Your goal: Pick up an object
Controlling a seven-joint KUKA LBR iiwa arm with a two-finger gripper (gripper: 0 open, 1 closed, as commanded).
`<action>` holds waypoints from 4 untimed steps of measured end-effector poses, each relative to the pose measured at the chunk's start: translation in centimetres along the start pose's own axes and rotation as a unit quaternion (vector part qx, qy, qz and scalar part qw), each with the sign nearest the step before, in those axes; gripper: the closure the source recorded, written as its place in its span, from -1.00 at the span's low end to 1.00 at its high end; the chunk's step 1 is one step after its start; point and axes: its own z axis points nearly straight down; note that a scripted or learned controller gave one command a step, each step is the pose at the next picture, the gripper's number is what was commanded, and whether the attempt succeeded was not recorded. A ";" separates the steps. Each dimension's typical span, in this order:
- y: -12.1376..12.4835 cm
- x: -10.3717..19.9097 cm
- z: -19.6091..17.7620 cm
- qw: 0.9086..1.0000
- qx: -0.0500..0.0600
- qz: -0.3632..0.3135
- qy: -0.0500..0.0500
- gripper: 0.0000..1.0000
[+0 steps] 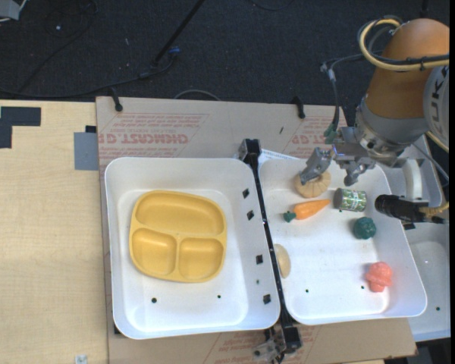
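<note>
My gripper (335, 171) hangs over the far part of the right bin (409, 298), open, with nothing between its fingers. Its left fingertip (314, 174) sits just above a tan round biscuit (315, 188). Below the right fingertip (354, 175) lies a small green-labelled can (353, 200) on its side. An orange carrot (308, 210) with a green top lies in front of the biscuit. Further right are a dark green lump (364, 227) and, near the front, a pink lump (378, 276).
The left bin (125, 294) holds a yellow divided plate (179, 234). A tan flat piece (283, 261) lies against the black divider (262, 226) between the bins. Cardboard lies under both bins, with the pale bench to the left.
</note>
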 end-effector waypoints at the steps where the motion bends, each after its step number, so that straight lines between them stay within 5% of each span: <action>1: 0.2 0.0 -0.6 1.000 -0.005 -0.001 -0.001 -1.00; 4: -0.3 -0.6 16.8 1.000 -0.003 0.000 0.000 -1.00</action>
